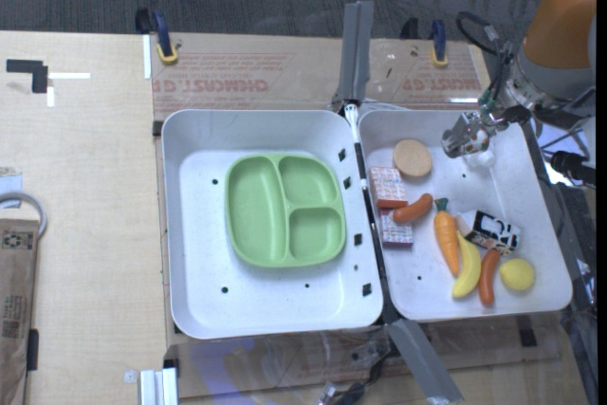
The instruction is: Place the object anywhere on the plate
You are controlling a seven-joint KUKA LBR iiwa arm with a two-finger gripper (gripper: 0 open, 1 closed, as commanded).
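Sitting in the left bin (180,232), the green three-compartment plate (285,209) is bare, while toy foods, among them a carrot (447,242) and banana (467,270), lie in the right bin (541,204). Above its far corner the hand (465,139) hovers; its state I cannot tell.

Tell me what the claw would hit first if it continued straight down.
Probably the bare white floor of the right bin. The claw hangs just right of the round cracker, though depth is unclear.
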